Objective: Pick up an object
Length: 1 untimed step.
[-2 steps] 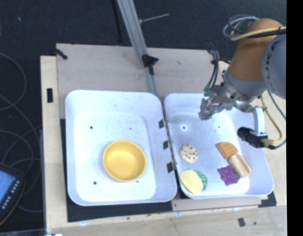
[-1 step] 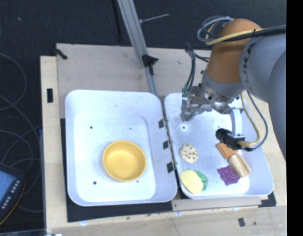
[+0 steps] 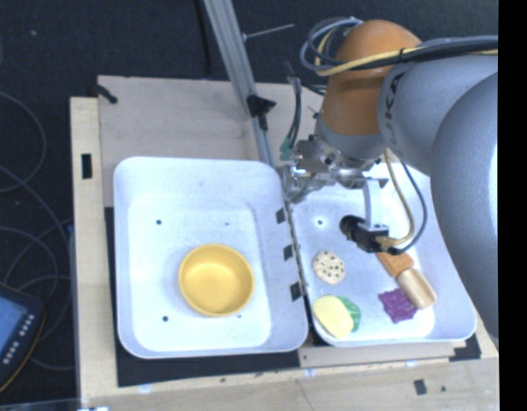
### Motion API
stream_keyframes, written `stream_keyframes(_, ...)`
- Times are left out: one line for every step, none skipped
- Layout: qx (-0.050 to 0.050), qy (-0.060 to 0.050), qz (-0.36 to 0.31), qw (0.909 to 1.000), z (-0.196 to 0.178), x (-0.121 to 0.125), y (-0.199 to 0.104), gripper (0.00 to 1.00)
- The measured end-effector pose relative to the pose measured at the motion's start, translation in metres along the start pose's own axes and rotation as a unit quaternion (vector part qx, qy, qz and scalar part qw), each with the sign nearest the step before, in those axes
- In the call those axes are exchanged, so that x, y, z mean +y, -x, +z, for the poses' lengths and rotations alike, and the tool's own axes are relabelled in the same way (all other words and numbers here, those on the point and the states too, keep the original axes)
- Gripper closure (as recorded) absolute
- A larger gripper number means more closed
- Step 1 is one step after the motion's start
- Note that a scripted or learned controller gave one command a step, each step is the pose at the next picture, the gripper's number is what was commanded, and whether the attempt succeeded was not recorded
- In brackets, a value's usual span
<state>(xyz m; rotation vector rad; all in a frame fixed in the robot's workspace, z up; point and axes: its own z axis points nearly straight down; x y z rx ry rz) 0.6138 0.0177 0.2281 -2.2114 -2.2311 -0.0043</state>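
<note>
Two shallow white bins sat side by side on the bench (image 3: 92, 332), the left bin (image 3: 135, 229) holding a yellow bowl (image 3: 216, 278). Reaching in from the right, the grey arm (image 3: 452, 118) bent its orange-banded wrist (image 3: 366, 75) down over the right bin's (image 3: 452, 319) far corner, the gripper (image 3: 304, 178) low at the bins' shared edge. A spotted cookie (image 3: 329, 268), a yellow-and-green piece (image 3: 335, 315), a purple piece (image 3: 398, 305) and a tan cylinder (image 3: 411, 282) lay loose near that bin's front.

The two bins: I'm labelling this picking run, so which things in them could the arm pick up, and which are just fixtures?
Could be picked:
yellow bowl
spotted cookie
yellow-green piece
purple piece
tan cylinder with orange end

Just fixtures:
left bin
right bin
metal rail
pincer, above the right bin's far-left corner
</note>
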Motion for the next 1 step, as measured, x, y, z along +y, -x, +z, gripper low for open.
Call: stream_keyframes(0.000,-0.001,0.000,1.0000,0.0037,-0.0011,-0.0599,1.00)
